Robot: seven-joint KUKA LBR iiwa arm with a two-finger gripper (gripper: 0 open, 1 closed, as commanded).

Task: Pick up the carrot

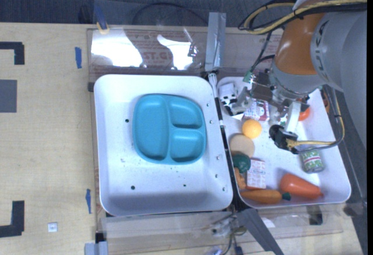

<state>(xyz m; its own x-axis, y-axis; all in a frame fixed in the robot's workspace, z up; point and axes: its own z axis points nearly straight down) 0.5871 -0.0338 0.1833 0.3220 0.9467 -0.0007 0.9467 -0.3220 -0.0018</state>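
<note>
Claw (pixel 269 109) detail blurs together above the carrot (pixel 300 186).

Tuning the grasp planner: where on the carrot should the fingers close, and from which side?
Grip the carrot at its thick middle, coming straight down, fingers across its width. It lies flat, long axis roughly left to right, near the right bin's front wall, so side approaches look cramped.

Slanted overhead view of both bins (pixel 111 149)

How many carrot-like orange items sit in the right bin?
2. A larger carrot lies near the right bin's front right corner; a slimmer one lies along the front wall, left of it. The arm may hide others.
</note>
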